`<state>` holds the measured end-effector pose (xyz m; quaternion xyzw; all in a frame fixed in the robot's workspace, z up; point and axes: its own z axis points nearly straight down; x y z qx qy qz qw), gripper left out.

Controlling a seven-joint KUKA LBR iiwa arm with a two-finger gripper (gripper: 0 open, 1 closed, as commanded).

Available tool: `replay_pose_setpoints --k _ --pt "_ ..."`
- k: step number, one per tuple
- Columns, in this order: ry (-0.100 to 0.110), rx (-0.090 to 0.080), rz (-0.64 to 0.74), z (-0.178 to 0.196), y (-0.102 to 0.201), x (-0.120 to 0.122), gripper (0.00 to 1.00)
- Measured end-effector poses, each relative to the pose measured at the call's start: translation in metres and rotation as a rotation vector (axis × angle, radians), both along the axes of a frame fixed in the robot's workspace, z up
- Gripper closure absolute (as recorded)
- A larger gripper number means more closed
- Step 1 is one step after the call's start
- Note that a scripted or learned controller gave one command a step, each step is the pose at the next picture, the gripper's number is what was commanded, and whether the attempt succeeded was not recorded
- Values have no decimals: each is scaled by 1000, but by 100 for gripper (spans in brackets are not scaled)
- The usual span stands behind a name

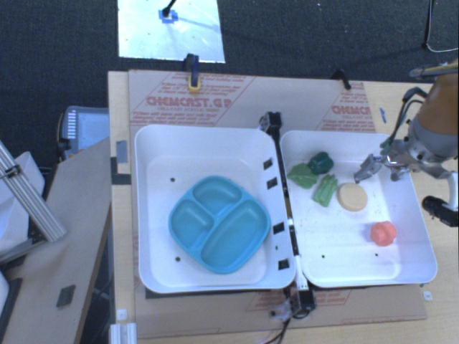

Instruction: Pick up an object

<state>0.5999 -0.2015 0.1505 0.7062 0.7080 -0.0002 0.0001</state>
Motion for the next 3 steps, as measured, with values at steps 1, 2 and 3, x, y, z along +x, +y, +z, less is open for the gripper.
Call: replay_pose_setpoints --k 1,2,3 --pt "-5 -1 1 -59 1 6 0" --pt "-11 -2 4 -59 0 11 0" --pt "-20 -1 6 -47 2 14 100"
